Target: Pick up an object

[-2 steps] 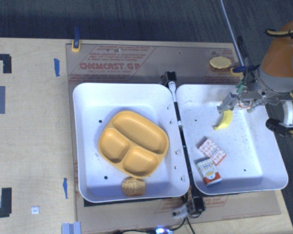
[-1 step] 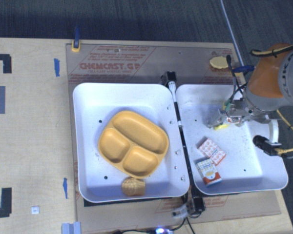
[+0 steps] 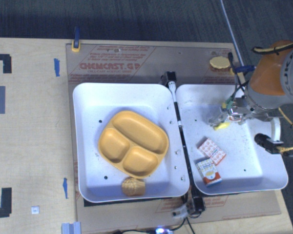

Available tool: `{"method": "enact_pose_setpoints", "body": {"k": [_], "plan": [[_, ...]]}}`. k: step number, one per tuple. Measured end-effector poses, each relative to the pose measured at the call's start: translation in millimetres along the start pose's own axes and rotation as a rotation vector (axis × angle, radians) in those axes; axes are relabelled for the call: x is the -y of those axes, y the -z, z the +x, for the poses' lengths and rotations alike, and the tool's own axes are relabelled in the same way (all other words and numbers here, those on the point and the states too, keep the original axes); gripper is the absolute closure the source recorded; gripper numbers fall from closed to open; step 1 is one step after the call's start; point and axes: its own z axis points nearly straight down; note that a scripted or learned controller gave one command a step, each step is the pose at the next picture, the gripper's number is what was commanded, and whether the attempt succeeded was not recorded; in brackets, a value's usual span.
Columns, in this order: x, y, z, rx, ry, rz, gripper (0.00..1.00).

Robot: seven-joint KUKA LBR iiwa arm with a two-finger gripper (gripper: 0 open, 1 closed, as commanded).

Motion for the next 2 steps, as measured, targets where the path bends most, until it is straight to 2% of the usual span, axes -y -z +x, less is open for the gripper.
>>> {"method": "enact_pose_setpoints", "body": {"k": [1,2], "plan": [[-4.2,41.4,56.5,0.001,0.002,0.003,1.00],[39.9,98.8,100.3,-0.001,0.002,0.007,1.00]]}}
